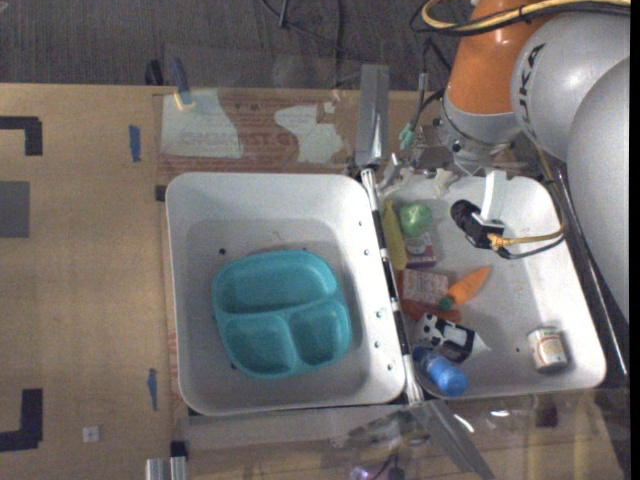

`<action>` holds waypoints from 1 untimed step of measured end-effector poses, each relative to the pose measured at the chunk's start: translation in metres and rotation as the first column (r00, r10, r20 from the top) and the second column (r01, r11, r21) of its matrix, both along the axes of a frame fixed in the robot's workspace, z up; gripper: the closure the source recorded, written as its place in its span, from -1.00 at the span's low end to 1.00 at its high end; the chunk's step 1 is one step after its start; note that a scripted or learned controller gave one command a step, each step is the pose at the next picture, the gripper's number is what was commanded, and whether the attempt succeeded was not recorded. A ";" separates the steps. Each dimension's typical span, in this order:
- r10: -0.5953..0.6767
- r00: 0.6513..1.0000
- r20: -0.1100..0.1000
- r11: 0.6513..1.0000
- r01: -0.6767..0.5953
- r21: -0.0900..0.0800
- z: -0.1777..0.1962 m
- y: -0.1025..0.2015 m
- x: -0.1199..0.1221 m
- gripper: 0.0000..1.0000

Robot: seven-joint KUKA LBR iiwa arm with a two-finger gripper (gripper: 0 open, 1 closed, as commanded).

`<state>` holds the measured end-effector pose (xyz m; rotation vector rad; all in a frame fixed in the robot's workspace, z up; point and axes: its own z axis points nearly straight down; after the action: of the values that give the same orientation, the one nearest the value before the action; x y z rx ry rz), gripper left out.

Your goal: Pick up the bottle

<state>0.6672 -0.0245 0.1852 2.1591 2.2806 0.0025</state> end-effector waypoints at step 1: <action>-0.308 0.952 -0.004 0.952 0.308 -0.001 -0.001 -0.022 -0.056 -1.00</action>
<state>0.6113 -0.0467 0.1847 2.4903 1.9185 -0.0023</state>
